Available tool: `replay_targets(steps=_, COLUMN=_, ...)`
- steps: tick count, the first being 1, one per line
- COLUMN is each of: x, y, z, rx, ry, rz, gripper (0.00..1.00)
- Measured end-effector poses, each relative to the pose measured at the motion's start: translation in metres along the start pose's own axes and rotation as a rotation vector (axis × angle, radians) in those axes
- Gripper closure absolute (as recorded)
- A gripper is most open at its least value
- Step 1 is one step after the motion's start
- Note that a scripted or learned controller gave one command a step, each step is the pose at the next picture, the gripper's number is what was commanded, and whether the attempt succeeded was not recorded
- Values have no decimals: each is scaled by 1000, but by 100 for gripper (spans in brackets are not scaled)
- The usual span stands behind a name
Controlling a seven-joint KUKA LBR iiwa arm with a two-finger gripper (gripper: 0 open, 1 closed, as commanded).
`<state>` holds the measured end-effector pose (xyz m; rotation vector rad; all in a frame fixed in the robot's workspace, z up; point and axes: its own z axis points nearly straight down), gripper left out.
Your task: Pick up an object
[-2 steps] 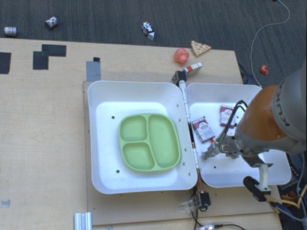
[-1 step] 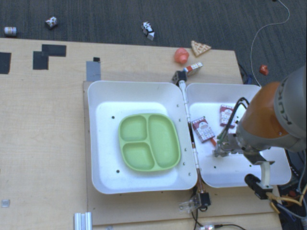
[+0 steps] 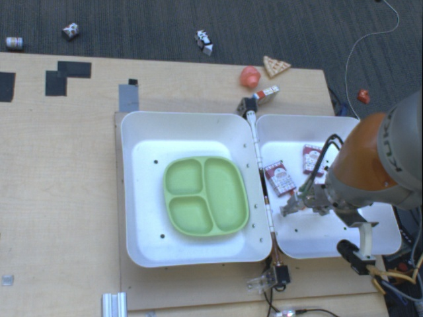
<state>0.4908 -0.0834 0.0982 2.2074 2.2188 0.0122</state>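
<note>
The right white bin holds two small red and white packets: one packet lies near the bin's left wall, the other packet sits further back, partly behind a black cable. My gripper hangs low over the bin floor, just in front of the nearer packet. Nothing shows between its fingers. The grey arm with its orange band covers the right part of this bin. The left white bin holds a green divided plate.
On the bench behind the bins lie a red ball, a pizza-slice toy and a small red and white tube. Small toys are scattered on the dark carpet beyond. Cables run along the bench's front right.
</note>
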Motion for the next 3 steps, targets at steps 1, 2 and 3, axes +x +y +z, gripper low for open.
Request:
replay_targets(steps=1, x=1, y=2, z=-11, rx=-4, ry=0, rz=-4, gripper=100)
replay_targets(steps=2, x=1, y=2, z=-10, rx=-4, ry=0, rz=-4, gripper=0)
replay_targets(steps=3, x=-1, y=-2, z=11, rx=7, ry=2, rz=3, gripper=0)
